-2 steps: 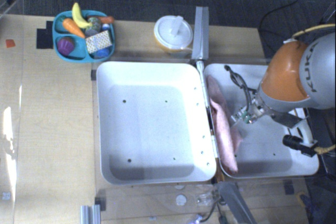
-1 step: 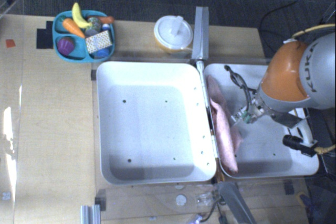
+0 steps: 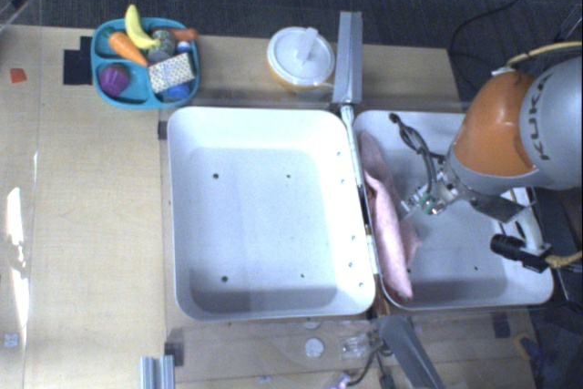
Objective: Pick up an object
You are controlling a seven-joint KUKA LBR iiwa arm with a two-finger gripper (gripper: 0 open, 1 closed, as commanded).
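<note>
A long pink cloth (image 3: 387,223) lies along the left wall of the right bin (image 3: 474,282), running from the far end toward the near corner. My gripper (image 3: 426,201) hangs low over this bin, just right of the cloth's middle and very close to it. The grey arm with its orange band (image 3: 492,137) comes in from the right and covers much of the bin's far right part. Nothing shows as held in the gripper.
The left bin (image 3: 264,214) lies beside the right one, a thin divider between them. Behind the bins are a blue tray (image 3: 97,76) of toy food, a white lidded cup (image 3: 301,57) and a grey metal post (image 3: 347,59). Black cables (image 3: 519,252) trail on the right.
</note>
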